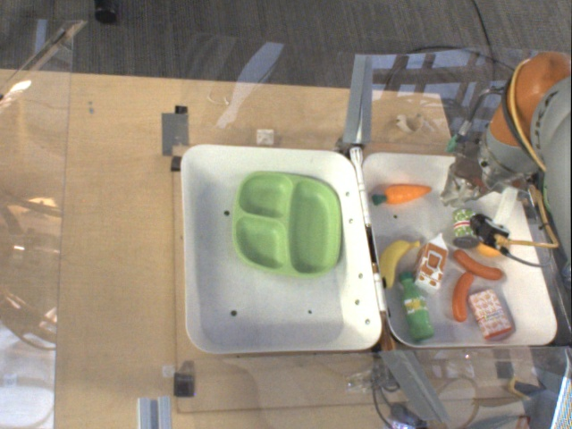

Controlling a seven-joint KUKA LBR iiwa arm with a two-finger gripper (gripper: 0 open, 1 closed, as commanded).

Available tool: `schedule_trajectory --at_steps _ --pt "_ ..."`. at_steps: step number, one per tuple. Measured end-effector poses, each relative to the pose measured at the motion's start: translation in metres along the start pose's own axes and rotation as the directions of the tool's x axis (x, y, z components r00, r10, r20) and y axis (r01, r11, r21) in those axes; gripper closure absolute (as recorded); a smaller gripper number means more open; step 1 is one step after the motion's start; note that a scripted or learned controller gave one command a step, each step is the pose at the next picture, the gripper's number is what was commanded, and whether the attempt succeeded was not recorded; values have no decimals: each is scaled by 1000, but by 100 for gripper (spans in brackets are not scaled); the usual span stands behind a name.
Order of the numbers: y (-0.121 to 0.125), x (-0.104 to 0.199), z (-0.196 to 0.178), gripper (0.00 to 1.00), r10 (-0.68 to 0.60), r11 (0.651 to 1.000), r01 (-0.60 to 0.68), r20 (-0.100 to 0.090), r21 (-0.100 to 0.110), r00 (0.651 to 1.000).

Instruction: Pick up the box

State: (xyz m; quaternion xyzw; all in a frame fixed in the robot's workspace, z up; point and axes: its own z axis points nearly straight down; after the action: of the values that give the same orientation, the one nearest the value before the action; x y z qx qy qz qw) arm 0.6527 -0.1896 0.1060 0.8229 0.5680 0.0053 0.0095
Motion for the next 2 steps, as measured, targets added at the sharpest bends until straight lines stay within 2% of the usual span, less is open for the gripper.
schedule_trajectory --at_steps 1,2 --pt "-12 79 10 100 308 951 -308 16 8 951" --pt "-53 97 -26 100 481 877 -481 6 19 877"
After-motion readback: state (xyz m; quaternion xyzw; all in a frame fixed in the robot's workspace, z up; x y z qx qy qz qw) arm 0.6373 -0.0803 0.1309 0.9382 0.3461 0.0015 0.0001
